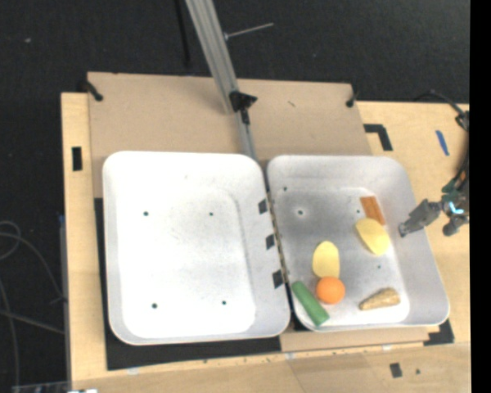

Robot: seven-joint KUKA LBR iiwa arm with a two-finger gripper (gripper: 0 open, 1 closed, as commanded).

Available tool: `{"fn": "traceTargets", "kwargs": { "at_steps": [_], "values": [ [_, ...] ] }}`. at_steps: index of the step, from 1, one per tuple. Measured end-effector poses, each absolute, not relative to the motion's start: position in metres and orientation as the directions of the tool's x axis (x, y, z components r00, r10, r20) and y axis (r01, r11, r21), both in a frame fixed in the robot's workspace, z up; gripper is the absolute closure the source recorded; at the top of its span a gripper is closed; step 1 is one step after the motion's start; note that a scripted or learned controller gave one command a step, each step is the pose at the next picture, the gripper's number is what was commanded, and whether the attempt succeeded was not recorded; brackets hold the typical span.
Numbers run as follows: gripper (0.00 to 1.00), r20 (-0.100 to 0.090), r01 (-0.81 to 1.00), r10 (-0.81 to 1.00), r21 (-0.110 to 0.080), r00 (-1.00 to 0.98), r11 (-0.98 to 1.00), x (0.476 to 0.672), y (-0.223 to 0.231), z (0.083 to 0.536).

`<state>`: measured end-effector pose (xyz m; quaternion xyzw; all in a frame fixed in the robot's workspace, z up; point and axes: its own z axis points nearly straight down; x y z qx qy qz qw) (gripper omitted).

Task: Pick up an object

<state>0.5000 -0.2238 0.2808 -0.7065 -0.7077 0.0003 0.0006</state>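
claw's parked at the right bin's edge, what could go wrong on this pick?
1. The orange ball, the yellow piece and the green stick sit packed together; a descent there may nudge neighbours instead of gripping one.
2. The green stick lies against the right bin wall, leaving little finger room.
3. The claw hovers over the bin's rim; a straight drop could clip it.

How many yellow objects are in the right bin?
2. One yellow object lies near the bin's middle, just above the orange ball. The other lies further right, below the brown block. None seems hidden.
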Motion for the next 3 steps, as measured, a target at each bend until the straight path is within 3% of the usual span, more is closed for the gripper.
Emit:
{"fn": "traceTargets", "kwargs": {
  "at_steps": [1, 3],
  "values": [
    [0.00, -0.001, 1.000, 1.000, 0.003, -0.002, 0.002, 0.501, -0.223, 0.283],
    [0.00, -0.001, 1.000, 1.000, -0.003, 0.002, -0.002, 0.501, -0.225, 0.198]
  ]
}}
